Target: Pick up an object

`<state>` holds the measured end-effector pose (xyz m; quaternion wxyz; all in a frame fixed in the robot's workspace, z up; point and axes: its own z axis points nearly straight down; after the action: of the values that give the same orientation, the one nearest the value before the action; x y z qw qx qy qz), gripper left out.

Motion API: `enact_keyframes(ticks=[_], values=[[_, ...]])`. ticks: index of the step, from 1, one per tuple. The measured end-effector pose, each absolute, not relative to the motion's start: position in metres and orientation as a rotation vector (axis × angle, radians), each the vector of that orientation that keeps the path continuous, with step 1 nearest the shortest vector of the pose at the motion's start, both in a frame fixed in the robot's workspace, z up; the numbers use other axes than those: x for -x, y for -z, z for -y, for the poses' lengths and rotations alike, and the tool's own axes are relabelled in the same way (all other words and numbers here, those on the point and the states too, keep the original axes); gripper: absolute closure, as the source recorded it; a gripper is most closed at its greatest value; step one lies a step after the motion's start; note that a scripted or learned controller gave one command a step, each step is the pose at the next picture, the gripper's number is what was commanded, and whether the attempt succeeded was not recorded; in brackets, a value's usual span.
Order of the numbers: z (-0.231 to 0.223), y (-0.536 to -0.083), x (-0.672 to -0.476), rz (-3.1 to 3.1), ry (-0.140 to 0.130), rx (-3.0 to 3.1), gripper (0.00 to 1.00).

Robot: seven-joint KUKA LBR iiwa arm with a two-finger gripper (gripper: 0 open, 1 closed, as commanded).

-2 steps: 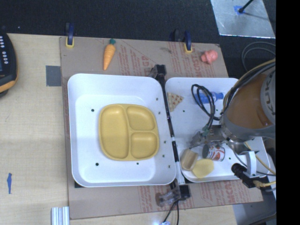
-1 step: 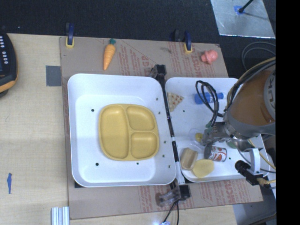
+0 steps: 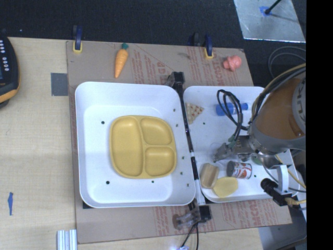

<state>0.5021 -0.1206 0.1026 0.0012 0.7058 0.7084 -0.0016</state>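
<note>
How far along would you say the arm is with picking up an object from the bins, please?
Done: the arm has reached into the right bin, and its end effector is low among the items. In hand: nothing visibly gripped; the small can lies just beside it, with the tan piece and yellow disc nearby. Left: closing on an item and lifting it.
</note>
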Motion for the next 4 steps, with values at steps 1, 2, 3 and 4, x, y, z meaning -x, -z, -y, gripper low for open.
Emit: enact_keyframes(ticks=[1,2,3,4], values=[[0.201,-0.163,-0.546,-2.213,0.000,-2.216,0.00],[0.152,-0.093,-0.659,-2.234,0.002,-2.212,0.00],[0.184,-0.093,-0.656,-2.227,0.003,-2.224,0.00],[0.205,-0.089,-0.655,-2.244,0.000,-2.228,0.00]])
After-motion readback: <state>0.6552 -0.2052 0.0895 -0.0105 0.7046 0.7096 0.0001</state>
